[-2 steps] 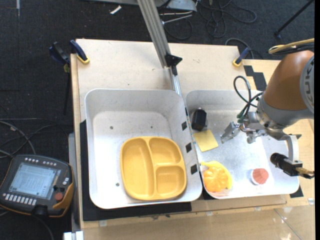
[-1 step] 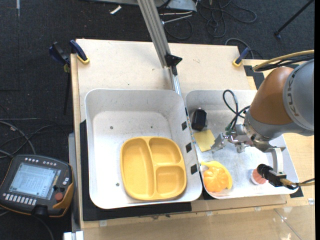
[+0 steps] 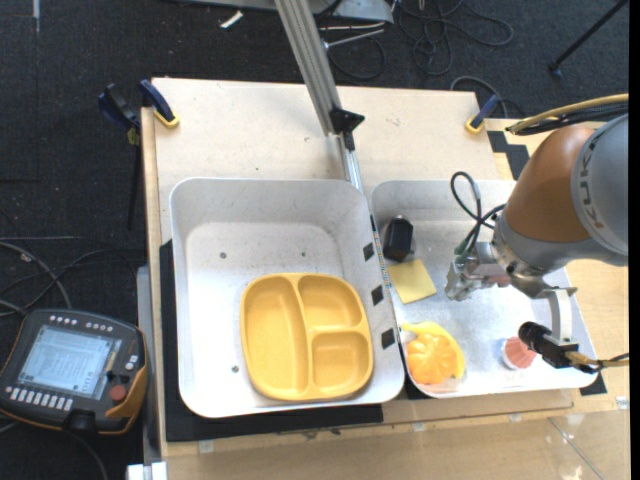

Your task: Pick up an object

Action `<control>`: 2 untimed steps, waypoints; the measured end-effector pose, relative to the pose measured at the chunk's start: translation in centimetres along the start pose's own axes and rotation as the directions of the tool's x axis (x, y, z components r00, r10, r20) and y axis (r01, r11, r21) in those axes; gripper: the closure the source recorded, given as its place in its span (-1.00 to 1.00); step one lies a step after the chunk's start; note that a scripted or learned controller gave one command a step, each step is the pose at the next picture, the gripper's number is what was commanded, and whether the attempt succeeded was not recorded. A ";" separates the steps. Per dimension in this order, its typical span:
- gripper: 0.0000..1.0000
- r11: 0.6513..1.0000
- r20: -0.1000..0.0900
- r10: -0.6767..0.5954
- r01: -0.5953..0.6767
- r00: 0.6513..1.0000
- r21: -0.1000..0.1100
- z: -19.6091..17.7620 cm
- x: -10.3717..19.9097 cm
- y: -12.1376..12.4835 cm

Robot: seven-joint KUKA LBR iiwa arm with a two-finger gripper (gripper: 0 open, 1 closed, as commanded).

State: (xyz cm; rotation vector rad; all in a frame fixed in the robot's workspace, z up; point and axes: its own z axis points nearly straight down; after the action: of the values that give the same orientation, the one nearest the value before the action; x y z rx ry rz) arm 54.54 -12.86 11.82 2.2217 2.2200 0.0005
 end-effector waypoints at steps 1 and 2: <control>1.00 1.000 0.001 0.001 -0.001 1.000 -0.004 -4.8 -0.9 0.0; 1.00 1.000 0.001 -0.003 0.003 1.000 -0.004 -9.3 -0.8 -0.5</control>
State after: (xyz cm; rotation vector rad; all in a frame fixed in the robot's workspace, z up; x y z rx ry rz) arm 54.01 -13.63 21.13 2.2159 2.2203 0.0040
